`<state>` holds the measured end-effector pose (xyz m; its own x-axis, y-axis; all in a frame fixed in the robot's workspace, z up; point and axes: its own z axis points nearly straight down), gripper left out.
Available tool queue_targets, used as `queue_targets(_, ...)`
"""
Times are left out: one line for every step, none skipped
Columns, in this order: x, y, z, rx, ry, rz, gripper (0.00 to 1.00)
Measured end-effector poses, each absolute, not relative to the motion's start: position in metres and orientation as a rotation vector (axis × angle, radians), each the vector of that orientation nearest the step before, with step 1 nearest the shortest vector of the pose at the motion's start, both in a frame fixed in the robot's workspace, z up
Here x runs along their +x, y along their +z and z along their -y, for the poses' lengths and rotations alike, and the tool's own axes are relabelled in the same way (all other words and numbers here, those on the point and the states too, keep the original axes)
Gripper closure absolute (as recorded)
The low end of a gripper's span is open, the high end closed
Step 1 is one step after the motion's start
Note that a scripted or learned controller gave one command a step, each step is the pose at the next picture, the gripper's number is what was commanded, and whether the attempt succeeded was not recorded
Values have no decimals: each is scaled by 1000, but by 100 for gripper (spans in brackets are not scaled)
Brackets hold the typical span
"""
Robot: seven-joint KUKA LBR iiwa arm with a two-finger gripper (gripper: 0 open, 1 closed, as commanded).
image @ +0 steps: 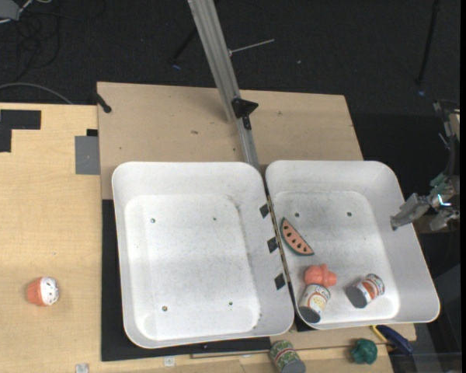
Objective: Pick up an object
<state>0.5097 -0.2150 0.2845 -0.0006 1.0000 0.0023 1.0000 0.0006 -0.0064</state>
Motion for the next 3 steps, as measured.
queue_targets(510, 286, 215, -2220, 1, 2220, 0)
queue_targets(511, 239, 206, -2216, 4, 2217, 0)
queue_targets(505, 176, 201, -2215, 6, 2215, 0)
